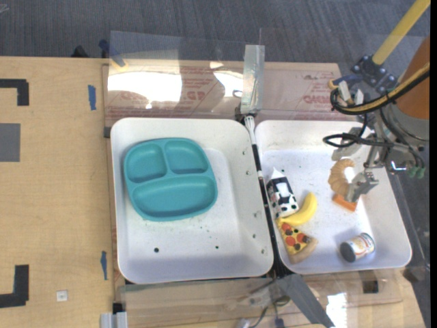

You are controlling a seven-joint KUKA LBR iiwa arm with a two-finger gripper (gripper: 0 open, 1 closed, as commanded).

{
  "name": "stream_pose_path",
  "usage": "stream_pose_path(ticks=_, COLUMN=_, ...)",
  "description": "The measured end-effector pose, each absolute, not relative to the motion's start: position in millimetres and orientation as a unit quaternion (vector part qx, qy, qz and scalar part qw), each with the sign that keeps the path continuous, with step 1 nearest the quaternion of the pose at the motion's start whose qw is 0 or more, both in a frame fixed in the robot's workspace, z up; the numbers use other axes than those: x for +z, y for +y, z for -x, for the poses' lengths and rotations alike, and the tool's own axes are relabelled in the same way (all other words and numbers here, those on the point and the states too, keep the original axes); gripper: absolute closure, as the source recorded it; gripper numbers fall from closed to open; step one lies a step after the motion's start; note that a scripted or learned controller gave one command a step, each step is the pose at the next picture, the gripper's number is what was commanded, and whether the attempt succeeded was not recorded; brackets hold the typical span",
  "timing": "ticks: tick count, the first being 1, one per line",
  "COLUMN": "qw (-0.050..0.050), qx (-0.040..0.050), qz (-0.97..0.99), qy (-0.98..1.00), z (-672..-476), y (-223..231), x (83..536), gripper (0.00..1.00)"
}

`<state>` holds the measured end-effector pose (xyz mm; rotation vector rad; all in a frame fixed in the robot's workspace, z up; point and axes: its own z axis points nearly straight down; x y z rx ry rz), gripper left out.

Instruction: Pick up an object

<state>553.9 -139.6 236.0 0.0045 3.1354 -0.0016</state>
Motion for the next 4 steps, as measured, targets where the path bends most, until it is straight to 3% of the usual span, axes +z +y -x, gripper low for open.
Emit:
stream_pose_path(ticks=1, qw=-0.003, qx=0.0011, qz=-0.076, qy=0.997, z=-602.0, y=-136.6, x=124.2, gripper=0.0)
stream_pose_path(ticks=2, qw=0.005, qx=-0.0001, qz=-0.135, qy=0.991, z=-640.8, y=-138.5, x=88.5, gripper=0.0)
stream_pose_path(ticks=3, qw=0.01, qx=-0.0006, qz=-0.134, qy=0.991, z=-643.5, y=-137.2, x=101.3, gripper=1.0)
stream_pose_path(ticks=4, qw=0.005, qx=0.0021, qz=-0.372, qy=0.928, z=-629.7, y=-63.1, x=188.5, gripper=1.0)
